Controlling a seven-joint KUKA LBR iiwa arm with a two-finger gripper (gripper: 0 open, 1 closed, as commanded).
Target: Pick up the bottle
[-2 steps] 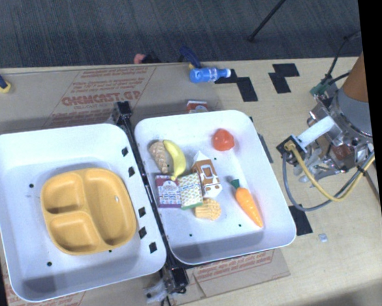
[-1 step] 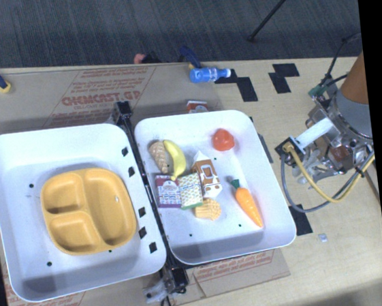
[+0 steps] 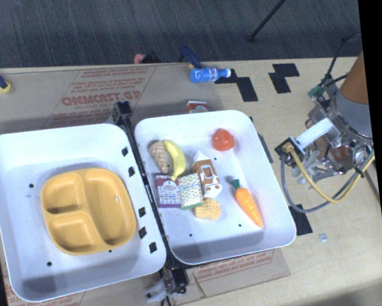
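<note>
The bottle (image 3: 204,75), small and blue, lies on its side on the worktop (image 3: 340,262), outside both bins, just beyond the far rim of the right bin (image 3: 267,174) and next to a blue clamp (image 3: 189,56). Nothing touches it, so the pick isn't started as far as can be judged. The right bin holds toy food: banana (image 3: 175,156), tomato (image 3: 223,139), carrot (image 3: 249,206), small cartons. The left bin (image 3: 5,204) holds a yellow divided plate (image 3: 88,210). The arm w/ gripper (image 3: 327,147) sits at the right, off the bins, well apart from the bottle. Jaws: can't tell whether apart or together. Left to do: reach, grasp, lift.
</note>
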